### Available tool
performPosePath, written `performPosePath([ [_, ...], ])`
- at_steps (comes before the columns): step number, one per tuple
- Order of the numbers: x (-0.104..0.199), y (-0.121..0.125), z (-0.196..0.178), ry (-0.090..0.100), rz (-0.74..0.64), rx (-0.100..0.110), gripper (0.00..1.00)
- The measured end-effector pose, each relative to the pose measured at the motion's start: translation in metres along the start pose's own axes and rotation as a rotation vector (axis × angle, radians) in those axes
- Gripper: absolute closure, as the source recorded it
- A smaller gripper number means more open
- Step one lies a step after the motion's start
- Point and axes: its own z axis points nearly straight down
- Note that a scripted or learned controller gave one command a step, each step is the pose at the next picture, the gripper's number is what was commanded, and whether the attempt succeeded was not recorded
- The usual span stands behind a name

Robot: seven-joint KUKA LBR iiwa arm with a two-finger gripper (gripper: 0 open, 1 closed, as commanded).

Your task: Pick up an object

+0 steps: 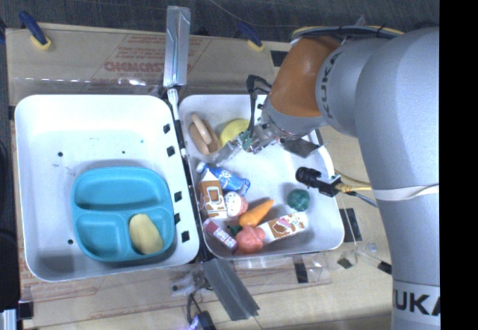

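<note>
Two white bins; the gripper hangs over the right bin beside a yellow fruit, finger state indiscernible.

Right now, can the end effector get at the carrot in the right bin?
Probably yes. The carrot lies on top, uncovered, below the end effector in the same bin, though a tomato and cartons crowd it.

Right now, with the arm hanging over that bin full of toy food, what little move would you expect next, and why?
Probably a short drop straight down. The gripper hovers over the upper part of the right bin, beside the yellow fruit and the tan bread-like piece, with nothing seen between its fingers. Those are the nearest things to grab; the carrot lies farther off.
</note>
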Motion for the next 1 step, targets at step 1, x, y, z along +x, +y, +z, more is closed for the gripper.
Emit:
performPosePath([
  [1,-0.0023,0.0510,-0.0346,-0.002,0.128,-0.003,0.00],
])
